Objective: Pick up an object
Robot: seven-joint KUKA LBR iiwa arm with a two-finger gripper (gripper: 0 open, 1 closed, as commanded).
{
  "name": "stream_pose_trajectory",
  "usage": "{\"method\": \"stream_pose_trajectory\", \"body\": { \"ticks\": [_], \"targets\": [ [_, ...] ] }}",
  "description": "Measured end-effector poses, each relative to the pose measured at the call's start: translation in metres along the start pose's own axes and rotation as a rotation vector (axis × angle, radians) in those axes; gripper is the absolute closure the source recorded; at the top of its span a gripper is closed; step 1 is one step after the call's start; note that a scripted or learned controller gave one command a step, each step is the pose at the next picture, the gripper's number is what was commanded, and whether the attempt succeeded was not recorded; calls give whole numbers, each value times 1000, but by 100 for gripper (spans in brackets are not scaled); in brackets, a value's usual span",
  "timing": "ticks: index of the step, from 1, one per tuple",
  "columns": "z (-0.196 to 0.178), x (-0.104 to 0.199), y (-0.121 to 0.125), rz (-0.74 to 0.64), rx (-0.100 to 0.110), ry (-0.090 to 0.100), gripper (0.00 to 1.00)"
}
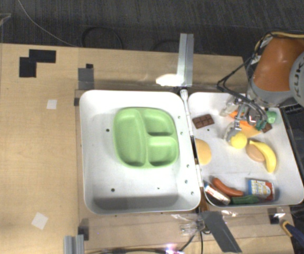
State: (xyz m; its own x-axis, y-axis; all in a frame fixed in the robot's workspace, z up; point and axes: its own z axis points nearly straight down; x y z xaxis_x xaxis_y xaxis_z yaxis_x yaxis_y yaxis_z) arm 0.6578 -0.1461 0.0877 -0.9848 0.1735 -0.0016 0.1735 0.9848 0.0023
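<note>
Claw (239, 127) low in right bin (295, 192), over lemon (239, 141); open or closed, cannot tell. Lemon in upper middle of bin, touching orange piece (247, 131), just beside banana (266, 155). Risk: round lemon rolling off, or neighbours snagged in crowding. Lemon nearly round, no clear long axis; banana running upper-left to lower-right.

2 white bins (96, 142), 1 green tray (144, 136), 1 banana (267, 155), 1 chocolate bar (203, 121), 1 hot dog (227, 187)
</note>
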Motion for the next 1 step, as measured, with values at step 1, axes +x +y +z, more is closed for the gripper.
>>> {"method": "stream_pose_trajectory", "body": {
  "ticks": [1],
  "targets": [
    [-1, 32, -8, 96, 1, -10, 0]
  ]
}}
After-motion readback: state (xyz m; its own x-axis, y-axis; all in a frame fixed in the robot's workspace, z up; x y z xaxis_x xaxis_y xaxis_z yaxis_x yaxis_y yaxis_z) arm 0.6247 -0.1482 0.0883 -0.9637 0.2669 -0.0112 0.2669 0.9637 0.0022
